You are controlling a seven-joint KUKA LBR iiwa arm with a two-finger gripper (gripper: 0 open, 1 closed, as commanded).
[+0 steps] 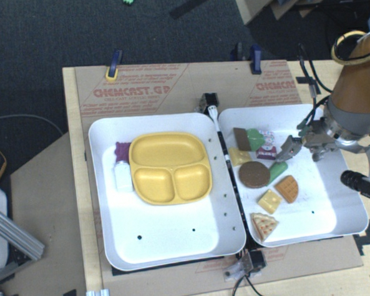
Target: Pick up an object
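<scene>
Target object: no single item is named; the nearest candidate is the green piece point(278, 168), lying in the right bin point(340, 225) just below and left of the gripper point(291, 149), right of frame centre.
Jaws: a grey finger slants down toward the green piece; whether the jaws are open or closed cannot be told, and nothing is seen held between them.
Nearest neighbours: the brown round piece point(254, 174) touches or nearly touches the green piece on its left; the orange bread-like piece point(288, 188) sits just below it; a small packet point(266, 145) lies just above left.
Risk, crowding: a descent here may land on two items at once, so the jaws could push them apart rather than close on one.
Risk, flat shapes: the brown round piece and the yellow cube point(269, 201) look low; fingers may slide over them.
Farther out: the triangular slice point(263, 224) lies near the bin's lower edge, well apart.
Left bin point(113, 198): holds the yellow divided tray point(170, 167) at frame centre-left, away from the arm.
</scene>
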